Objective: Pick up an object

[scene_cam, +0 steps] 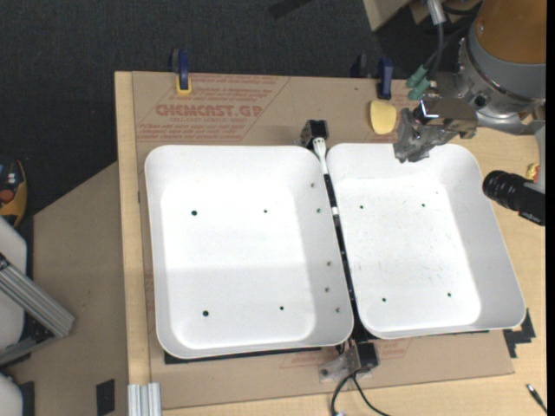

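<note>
Above the far rim of the right bin (486,258), gripper (413,152) hanging, finger state impossible to tell, pale yellow object (381,116) just left of it on the counter (260,102), outside both bins.

Bench (217,115): a brown board with red printed letters at the far side.
Left bin (156,232): white, shallow, lying on the board.
Right bin (494,258): white, just beside the left one (their rims nearly touch).
Yellow object (382,116): on the board, behind the right bin.
Clamps (182,69): at the far edge.
</note>
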`<state>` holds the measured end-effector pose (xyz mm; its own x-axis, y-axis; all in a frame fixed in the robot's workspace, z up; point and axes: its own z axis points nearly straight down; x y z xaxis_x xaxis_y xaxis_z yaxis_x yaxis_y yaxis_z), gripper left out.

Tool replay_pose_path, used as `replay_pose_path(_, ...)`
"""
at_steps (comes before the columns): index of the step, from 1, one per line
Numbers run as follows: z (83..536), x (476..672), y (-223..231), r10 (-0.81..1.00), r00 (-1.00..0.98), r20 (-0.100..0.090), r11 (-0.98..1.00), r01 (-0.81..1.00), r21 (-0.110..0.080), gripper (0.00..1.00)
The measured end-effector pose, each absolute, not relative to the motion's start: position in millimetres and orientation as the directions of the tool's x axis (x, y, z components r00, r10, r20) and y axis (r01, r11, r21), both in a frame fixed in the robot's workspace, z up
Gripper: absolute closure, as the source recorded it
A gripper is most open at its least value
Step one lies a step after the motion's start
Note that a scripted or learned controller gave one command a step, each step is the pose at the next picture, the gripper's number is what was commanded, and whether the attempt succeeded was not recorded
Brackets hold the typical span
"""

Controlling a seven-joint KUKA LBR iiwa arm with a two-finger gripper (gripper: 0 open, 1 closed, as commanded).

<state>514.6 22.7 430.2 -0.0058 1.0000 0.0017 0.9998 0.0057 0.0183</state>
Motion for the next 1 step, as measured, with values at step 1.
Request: replay_pose_path(1, 341.5, 535.6, 66.3, 1.0, -0.004, 0.0, 0.004, 1.0, -0.008, 1.0)
